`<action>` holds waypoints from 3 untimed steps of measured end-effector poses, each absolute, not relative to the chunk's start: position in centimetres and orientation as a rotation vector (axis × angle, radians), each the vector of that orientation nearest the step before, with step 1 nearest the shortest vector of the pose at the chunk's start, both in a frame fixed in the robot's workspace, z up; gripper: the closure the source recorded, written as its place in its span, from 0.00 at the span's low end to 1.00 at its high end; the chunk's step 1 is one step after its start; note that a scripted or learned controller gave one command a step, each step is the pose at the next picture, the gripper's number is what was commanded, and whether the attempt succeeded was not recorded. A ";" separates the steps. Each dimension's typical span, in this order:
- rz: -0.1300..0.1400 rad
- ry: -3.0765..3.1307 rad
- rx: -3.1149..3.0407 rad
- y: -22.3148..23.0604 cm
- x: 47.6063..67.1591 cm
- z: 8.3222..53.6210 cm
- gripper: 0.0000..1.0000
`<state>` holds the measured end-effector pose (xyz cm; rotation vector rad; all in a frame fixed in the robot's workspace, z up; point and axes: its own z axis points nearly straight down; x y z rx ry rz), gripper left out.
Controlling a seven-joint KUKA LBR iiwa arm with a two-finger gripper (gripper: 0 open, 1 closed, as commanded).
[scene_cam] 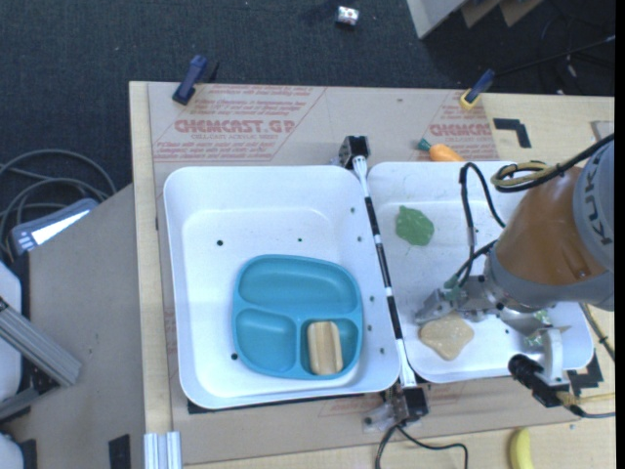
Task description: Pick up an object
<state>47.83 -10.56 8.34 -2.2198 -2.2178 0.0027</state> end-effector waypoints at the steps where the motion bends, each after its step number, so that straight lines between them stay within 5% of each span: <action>1: 0.000 -2.222 -2.222 -14.0 55.3 13.5 0.00; 2: 0.002 -2.219 -2.220 -10.0 49.0 8.3 0.00; 3: 0.000 -2.222 -2.222 -12.7 55.5 9.0 0.00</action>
